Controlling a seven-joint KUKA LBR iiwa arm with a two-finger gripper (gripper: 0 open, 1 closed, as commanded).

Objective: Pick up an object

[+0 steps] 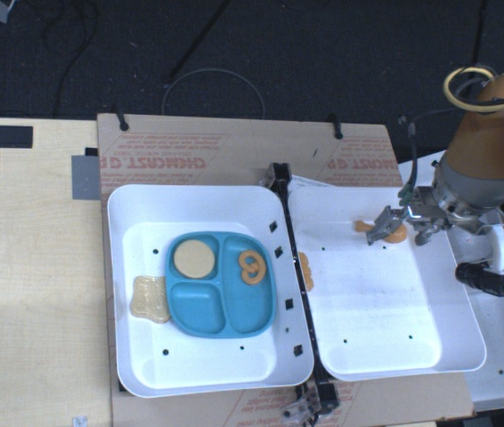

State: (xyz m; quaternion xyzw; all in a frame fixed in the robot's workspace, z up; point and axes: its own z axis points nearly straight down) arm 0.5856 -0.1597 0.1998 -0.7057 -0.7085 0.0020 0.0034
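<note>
My gripper (pixel 384 229) hangs low over the upper part of the right bin (pixel 386 327), with the arm's grey and orange wrist behind it at the right edge. A small orange-tan food piece (pixel 398 235) lies right at the gripper's tip, and an orange bit (pixel 361 226) shows just to its left. Whether the gripper has hold of it I cannot tell. Another tan piece (pixel 306 270) lies against the right bin's left wall.
The left bin (pixel 136 212) holds a blue divided plate (pixel 221 314) with a round cracker (pixel 193 258) and a pretzel (pixel 251 267) in its two upper compartments. A pale bread slice (pixel 150 298) lies left of the plate. A black divider (pixel 289 256) runs between the bins.
</note>
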